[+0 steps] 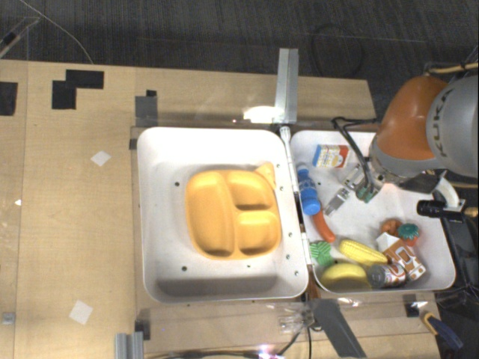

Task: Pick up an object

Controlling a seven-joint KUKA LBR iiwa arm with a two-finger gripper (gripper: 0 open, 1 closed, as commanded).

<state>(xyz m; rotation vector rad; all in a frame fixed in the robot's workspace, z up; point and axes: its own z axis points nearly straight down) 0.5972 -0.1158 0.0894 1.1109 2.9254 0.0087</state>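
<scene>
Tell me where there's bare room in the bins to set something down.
Left bin: bare strips around the yellow tray, widest on its left and front. Right bin: bare floor behind the corn, under the tool; its front is crowded.

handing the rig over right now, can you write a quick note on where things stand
Gripper: hovering over the right bin, with nothing seen between its fingers.
Right bin holds the objects: blue bottle, small carton, carrot, corn cob, banana, all lying on its floor.
Left bin holds a yellow divided tray.
Done: approach only. Left: grasp and lift an object.
</scene>
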